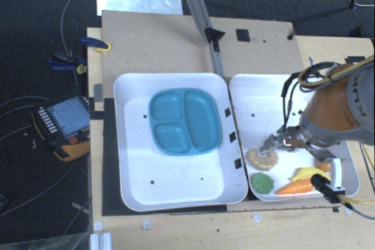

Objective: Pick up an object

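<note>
the hand [271,143], its grip state impossible to tell, hovered at the tan bread piece [262,159] in the right bin [258,96]; crowding by the green toy [263,183] and carrot [295,187] risked a glancing, failed grasp.

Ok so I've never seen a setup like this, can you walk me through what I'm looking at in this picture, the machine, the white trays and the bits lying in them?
This is one picture from a camera fixed above a workbench, looking down at a slant. The grey robot arm with an orange band reaches in from the right. At its tip is a two-finger gripper, low over the right shallow white bin. Its job is to pick up an object.

The left shallow white bin holds a blue plastic divided plate. The right bin holds toy food: a tan ring-shaped piece just beneath the gripper, a green round knobbly piece, an orange carrot and a yellow banana-like piece.

I cannot see anything gripped between the fingers, so I would not say that it holds anything.
</note>
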Controlling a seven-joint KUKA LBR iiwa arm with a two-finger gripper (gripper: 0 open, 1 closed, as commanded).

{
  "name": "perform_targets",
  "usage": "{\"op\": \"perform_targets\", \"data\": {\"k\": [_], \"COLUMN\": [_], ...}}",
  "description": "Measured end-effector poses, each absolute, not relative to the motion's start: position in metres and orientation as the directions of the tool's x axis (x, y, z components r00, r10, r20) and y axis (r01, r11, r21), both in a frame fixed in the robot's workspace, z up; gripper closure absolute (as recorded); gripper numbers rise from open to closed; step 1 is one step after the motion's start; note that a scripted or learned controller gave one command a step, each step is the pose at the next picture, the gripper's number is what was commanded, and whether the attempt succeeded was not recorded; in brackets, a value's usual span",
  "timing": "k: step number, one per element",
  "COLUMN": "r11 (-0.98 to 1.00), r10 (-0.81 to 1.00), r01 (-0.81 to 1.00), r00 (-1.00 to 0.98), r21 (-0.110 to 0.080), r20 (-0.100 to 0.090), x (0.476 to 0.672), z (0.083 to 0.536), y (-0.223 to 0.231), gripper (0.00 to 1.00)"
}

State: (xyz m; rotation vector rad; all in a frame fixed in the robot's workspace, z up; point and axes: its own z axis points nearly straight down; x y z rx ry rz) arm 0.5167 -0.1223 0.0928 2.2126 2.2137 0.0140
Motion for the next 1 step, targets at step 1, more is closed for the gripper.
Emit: {"op": "perform_targets", "data": {"k": [1], "r11": [0.002], "r10": [1.000], "r01": [1.000], "r00": [-0.002], "r21": [0.004], "r20": [-0.001], "x": [0.5133], "z": [0.1006], "y": [-0.1218], "gripper": [1.00]}}
